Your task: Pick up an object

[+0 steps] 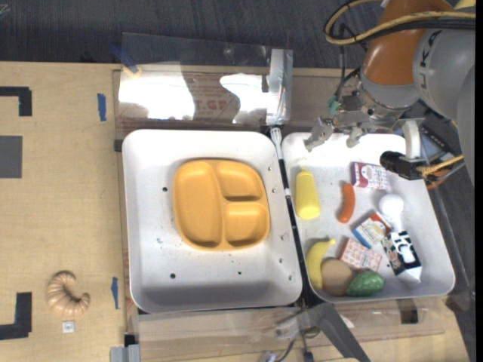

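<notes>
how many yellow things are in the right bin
2. A yellow cylinder lies near the right bin's left wall, and a banana sits below it at the front left, partly covered by a brown potato. More may be hidden underneath.

Bench point(53, 202) w/ two white bins, one loose item.
Tan bench surface; left bin point(143, 225) at center, right bin point(438, 255) touching it at 3 o'clock. Croissant point(68, 292) on bare bench at 8 o'clock, well apart from bins. Black tape marks point(19, 100) along 9 o'clock edge, blue tape bits point(102, 105) near left bin.
</notes>
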Controlling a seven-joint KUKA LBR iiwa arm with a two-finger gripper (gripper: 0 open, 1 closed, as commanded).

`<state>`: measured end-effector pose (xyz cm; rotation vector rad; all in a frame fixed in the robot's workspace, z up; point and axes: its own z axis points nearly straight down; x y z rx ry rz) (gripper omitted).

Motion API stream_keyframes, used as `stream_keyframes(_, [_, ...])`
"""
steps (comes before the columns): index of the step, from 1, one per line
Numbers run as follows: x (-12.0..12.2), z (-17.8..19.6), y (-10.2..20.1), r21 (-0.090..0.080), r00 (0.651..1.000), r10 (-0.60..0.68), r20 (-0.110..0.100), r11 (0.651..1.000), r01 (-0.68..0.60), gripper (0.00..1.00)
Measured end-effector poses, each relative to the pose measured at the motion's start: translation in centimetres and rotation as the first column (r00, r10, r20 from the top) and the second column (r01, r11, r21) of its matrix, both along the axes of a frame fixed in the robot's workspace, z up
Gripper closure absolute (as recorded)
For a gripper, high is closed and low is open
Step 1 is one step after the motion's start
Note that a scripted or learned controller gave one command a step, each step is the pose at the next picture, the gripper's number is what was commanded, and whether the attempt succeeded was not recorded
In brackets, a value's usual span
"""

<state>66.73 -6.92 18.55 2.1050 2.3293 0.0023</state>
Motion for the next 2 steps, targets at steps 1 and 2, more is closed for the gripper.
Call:
stream_keyframes(1, [-6.9,-8.9,-3.7,0.0,0.998,-0.065,-0.011,0.998,0.065,0.0])
stream_keyframes(2, [-11.4,-5.5,-4.4,0.001,1.0,0.017,-0.002,1.0,-0.017,0.0])
